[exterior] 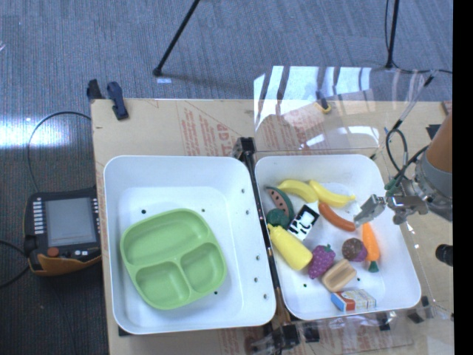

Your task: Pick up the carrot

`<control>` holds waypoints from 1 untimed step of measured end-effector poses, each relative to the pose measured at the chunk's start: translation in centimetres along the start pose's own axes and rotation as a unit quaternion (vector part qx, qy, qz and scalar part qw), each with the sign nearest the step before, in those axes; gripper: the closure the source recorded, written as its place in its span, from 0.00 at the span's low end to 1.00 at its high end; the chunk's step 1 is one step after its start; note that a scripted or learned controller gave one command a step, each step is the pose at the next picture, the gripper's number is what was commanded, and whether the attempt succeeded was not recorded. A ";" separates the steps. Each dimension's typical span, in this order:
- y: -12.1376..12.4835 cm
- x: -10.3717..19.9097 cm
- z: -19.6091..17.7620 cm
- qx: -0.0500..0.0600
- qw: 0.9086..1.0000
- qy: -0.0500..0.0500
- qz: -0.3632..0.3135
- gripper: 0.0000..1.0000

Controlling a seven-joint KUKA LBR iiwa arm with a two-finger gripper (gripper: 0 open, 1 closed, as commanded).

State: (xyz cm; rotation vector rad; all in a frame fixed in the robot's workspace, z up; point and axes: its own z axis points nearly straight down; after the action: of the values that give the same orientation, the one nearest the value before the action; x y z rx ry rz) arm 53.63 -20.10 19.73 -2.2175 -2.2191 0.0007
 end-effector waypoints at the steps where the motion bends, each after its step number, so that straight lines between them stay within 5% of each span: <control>1: -0.2 -0.6 11.1 0.000 0.999 0.003 0.033 0.00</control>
State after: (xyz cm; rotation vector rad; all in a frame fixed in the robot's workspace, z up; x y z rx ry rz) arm 53.41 -20.68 8.61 -2.2868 -2.1423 -0.0052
